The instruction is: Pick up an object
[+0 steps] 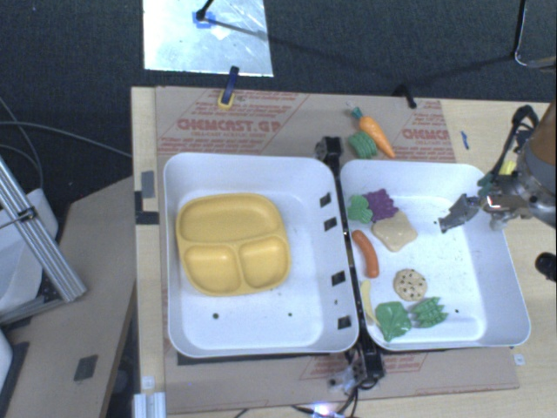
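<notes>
The right bin [496,273] holds toy food. Purple grapes [381,203] lie beside a green leafy piece [359,208] at its upper left. Below them are a tan bread slice [395,232], a red-orange sausage [366,254], a chocolate-chip cookie [409,284] and green lettuce pieces [409,315]. A thin yellow piece [366,304] lies along the left wall. My gripper [454,216] hovers over the bin's upper right part, right of the bread slice and apart from it. Nothing shows in its grasp.
The left bin [261,325] carries a yellow divided plate [232,241]. A toy carrot [376,134] with a green piece [362,145] lies on the cardboard behind the right bin. The arm [526,185] comes in over that bin's right wall.
</notes>
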Robot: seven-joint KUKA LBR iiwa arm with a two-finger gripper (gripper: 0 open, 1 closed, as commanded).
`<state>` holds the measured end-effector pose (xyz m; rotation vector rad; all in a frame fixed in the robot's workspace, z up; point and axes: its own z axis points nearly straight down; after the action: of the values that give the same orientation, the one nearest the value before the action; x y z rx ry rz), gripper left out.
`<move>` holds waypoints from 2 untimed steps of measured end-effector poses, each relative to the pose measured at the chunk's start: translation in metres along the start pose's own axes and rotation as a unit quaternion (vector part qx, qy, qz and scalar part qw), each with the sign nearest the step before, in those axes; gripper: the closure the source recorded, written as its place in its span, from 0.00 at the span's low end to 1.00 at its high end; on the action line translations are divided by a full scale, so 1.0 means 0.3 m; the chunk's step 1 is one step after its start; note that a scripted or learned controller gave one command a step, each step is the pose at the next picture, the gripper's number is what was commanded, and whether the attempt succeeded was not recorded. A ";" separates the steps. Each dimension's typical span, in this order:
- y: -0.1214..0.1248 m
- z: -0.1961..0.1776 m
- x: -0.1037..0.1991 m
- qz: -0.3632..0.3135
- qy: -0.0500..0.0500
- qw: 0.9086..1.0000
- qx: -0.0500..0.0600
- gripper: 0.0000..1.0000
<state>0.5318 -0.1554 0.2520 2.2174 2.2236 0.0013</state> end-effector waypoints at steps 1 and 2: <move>-0.046 0.521 -0.178 0.003 0.001 1.000 0.007 0.00; 0.155 0.473 -0.040 -0.003 0.000 1.000 -0.003 0.00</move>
<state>0.5786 -0.1672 0.1101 2.2075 2.2284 0.0073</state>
